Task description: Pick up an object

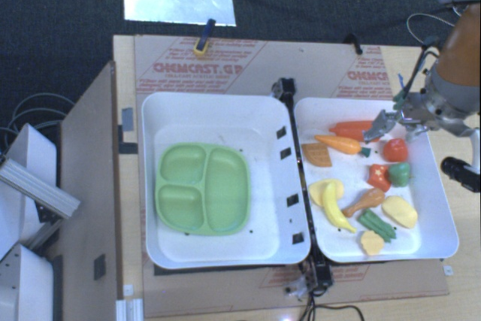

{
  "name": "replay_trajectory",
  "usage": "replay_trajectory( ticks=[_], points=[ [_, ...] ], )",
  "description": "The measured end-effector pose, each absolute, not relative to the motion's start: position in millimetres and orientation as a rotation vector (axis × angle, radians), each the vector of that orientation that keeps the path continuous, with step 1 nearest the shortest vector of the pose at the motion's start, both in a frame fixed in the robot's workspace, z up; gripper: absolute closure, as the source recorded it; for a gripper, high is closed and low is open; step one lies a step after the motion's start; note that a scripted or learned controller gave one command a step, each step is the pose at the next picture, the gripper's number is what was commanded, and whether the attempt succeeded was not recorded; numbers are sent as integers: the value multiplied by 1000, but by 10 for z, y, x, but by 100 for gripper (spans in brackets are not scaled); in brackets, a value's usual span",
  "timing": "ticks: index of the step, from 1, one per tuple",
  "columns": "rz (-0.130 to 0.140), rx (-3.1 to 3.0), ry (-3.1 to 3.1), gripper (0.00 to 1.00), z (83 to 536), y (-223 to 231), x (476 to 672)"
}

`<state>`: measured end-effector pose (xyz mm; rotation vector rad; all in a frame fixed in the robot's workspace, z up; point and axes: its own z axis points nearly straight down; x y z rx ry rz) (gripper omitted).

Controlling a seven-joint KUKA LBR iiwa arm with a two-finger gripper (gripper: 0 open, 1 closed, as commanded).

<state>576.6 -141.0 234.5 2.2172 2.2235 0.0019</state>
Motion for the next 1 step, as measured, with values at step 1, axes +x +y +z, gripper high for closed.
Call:
replay_trajectory(
  ticks=[1],
  points=[
    [21, 2200, 2215, 0, 5459, -1133, 5598]
  ],
)
